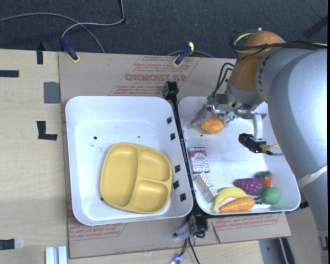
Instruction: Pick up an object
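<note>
Pincer (213, 116) over right bin (231, 153), pinching orange fruit (212, 126); yellow tray (136, 177) in left bin (82, 147)

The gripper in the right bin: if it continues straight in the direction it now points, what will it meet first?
The gripper points down and left, at the orange fruit directly under it. It would probably meet that fruit first, then the right bin floor. Depth is unclear from this view.

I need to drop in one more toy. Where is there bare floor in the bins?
Left bin: bare strip behind the yellow plate. Right bin: bare middle, between the tool and the crowded fruit pile.
</note>
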{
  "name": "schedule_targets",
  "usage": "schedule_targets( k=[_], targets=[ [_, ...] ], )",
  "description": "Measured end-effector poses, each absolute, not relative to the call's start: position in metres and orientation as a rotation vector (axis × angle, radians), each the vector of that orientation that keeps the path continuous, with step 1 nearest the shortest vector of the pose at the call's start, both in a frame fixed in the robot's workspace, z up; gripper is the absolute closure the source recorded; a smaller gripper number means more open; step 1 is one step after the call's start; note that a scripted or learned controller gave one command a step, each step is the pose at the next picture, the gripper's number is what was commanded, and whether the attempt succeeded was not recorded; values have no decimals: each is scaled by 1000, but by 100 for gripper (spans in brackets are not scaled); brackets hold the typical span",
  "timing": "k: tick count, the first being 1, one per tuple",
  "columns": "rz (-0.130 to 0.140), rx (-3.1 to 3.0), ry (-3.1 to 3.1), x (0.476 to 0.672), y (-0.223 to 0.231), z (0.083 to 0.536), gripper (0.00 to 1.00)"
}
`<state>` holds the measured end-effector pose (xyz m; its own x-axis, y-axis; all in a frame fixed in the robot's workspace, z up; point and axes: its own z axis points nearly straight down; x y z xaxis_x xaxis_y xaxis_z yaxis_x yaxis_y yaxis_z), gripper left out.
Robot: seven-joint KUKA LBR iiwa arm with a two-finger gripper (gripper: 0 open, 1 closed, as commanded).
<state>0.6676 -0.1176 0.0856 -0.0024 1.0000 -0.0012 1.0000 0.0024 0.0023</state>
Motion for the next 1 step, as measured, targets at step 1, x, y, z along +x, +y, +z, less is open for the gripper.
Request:
schedule_targets(
  k=[1],
  targets=[
    [-3,2215,2223,667,-118,96,100]
  ],
)
